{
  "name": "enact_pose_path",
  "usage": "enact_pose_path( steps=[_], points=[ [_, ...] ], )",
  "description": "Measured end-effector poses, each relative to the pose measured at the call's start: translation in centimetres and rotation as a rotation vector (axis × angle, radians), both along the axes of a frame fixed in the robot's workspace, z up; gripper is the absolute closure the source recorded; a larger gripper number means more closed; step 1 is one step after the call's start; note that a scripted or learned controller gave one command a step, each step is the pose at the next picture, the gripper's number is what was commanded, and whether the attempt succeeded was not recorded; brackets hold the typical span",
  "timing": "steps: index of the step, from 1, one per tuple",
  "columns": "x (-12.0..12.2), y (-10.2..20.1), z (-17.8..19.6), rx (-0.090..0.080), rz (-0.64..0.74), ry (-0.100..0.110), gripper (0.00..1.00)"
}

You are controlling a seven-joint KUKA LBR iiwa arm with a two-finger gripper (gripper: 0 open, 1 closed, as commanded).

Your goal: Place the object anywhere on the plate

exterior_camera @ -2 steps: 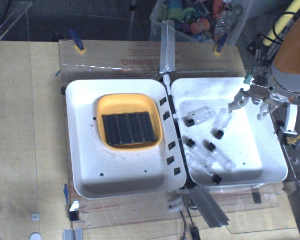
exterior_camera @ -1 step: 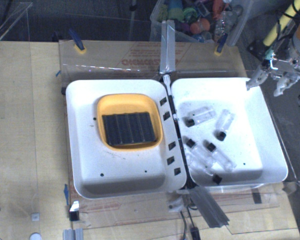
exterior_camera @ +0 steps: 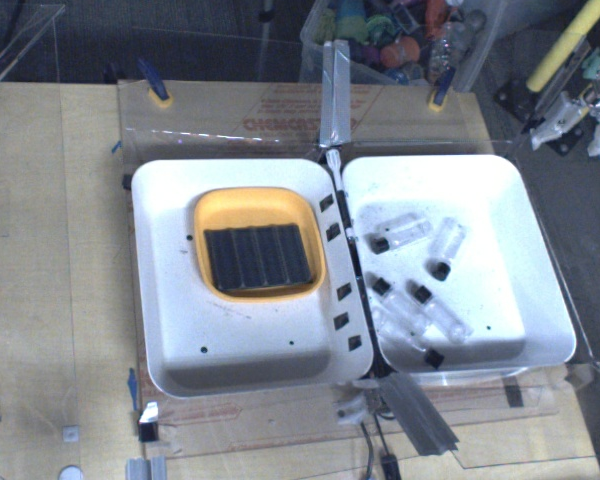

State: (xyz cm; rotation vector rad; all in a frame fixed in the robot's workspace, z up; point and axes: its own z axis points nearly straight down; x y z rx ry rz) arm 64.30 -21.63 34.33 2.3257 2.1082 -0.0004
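A yellow-orange plate with rounded corners lies in the left white bin. A dark ribbed rectangular object rests flat on the plate and covers most of its lower middle. In the right white bin lie several small clear vials with black caps. One of these vials is at the upper left, another lies near the middle, and a cluster of vials sits toward the front.
A raised divider with black tabs separates the two bins. A clear tub of colourful toys stands behind the bins. A yellow tube and white hardware sit at the back right. Bare wooden bench stretches to the left.
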Motion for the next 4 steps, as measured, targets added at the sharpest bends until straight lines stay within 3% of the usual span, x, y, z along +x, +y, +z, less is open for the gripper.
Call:
enact_pose_path(
  steps=[1, 2, 3, 4],
  points=[
    [-2.2, 0.5, -3.3, 0.004, 0.320, 0.004, 0.00],
    [-1.4, -0.6, -8.5, 0.003, 0.634, 0.002, 0.00],
    [2.5, -0.5, -12.5, -0.004, 1.025, -0.005, 0.00],
    [1.9, -0.5, -12.3, -0.001, 1.218, -0.001, 0.00]
  ],
)
